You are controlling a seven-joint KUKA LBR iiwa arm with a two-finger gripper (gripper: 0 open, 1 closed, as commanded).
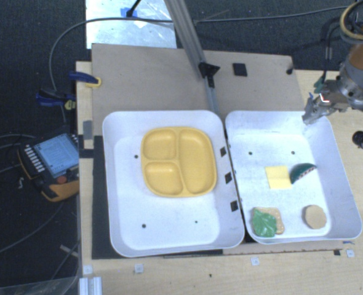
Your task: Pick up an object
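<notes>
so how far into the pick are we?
Nothing looks picked yet. The tool sits over the right bin's top right corner. The yellow square, dark green piece, round tan piece and green item lie on the bin floor. Left: descend, grasp, lift.

Seen from above my station: a pale wooden bench (pixel 274 274) under a sheet of brown cardboard (pixel 151 78), set on dark carpet (pixel 21 35). A grey metal pole (pixel 184 26) slants across the board. Black cables (pixel 64 35) loop over the floor at left, near blue-handled clamps (pixel 58 97) and a blue-screened handheld control unit (pixel 51 155). A shiny silver panel (pixel 123 17) lies beyond the bench.
</notes>
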